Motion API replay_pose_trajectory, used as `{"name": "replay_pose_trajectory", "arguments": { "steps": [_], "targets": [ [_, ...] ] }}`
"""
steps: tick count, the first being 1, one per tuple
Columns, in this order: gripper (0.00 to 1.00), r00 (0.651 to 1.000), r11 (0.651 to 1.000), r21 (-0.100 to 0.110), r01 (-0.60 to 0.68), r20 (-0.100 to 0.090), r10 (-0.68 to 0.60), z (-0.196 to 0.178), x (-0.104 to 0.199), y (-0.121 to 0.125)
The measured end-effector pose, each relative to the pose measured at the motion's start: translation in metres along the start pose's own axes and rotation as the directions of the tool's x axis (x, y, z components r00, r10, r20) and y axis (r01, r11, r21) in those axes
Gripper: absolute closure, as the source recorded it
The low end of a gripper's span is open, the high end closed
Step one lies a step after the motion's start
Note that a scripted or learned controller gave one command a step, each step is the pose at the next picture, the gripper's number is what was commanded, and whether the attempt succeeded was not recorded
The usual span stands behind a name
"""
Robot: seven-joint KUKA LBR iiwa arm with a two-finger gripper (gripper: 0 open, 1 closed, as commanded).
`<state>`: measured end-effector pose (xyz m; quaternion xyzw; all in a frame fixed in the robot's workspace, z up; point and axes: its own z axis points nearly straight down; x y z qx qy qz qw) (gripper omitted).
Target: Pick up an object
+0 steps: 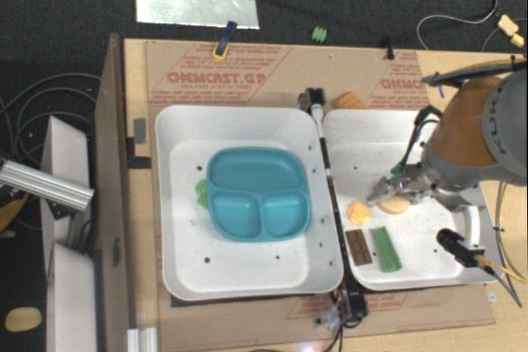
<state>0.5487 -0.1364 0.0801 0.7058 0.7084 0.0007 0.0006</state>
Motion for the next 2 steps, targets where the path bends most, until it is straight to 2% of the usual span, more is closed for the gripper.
{"name": "replay_pose_trajectory", "arguments": {
  "steps": [1, 2],
  "targets": [
    [0.0, 1.0, 1.0, -0.002, -0.005, 0.003, 0.005, -0.005, -0.047, 0.013],
    [1.0, 1.0, 1.0, -0.003, -0.003, 0.001, 0.003, -0.015, -0.044, 0.013]
  ]
}}
